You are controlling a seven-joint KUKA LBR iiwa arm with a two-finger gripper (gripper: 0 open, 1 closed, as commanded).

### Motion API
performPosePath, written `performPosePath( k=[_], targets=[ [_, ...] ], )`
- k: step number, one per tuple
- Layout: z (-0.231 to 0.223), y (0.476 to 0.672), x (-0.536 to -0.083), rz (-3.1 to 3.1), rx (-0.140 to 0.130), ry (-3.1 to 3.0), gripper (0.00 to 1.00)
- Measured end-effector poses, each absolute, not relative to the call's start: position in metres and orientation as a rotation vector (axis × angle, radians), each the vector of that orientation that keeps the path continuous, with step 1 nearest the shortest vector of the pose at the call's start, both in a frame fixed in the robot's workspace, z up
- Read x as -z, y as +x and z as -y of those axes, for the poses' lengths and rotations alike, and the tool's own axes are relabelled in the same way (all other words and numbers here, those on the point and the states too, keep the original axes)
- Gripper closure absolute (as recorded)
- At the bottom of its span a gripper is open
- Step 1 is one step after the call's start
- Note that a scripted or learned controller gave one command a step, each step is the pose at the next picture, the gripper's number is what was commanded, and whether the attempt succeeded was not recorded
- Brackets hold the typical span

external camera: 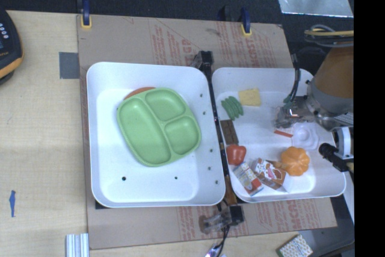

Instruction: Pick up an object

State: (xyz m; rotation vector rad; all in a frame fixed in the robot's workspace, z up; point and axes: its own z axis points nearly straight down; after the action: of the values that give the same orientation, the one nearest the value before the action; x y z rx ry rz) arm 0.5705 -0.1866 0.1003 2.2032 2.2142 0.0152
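Cardboard [180, 39] under the bins bears unreadable red print; whether the tool [293, 114] grips anything is unclear.

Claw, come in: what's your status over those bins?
Claw low in the right bin, fingers unclear. Nothing seen held. Orange fruit, yellow block close by.

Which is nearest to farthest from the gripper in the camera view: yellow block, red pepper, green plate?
From the gripper:
1. Yellow block, right bin, upper part, just left of it.
2. Red pepper, right bin's left edge, lower.
3. Green plate, left bin.
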Motion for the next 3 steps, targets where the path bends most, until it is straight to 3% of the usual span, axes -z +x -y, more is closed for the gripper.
performPosePath(
  k=[1, 2, 3],
  targets=[
    [0.186, 0.569, -0.097, -2.221, -0.008, 2.209, 0.0],
    [0.214, 0.472, -0.092, -2.226, 0.008, 2.226, 0.0],
    [0.213, 0.476, -0.102, -2.232, 0.005, 2.217, 1.0]
  ],
)
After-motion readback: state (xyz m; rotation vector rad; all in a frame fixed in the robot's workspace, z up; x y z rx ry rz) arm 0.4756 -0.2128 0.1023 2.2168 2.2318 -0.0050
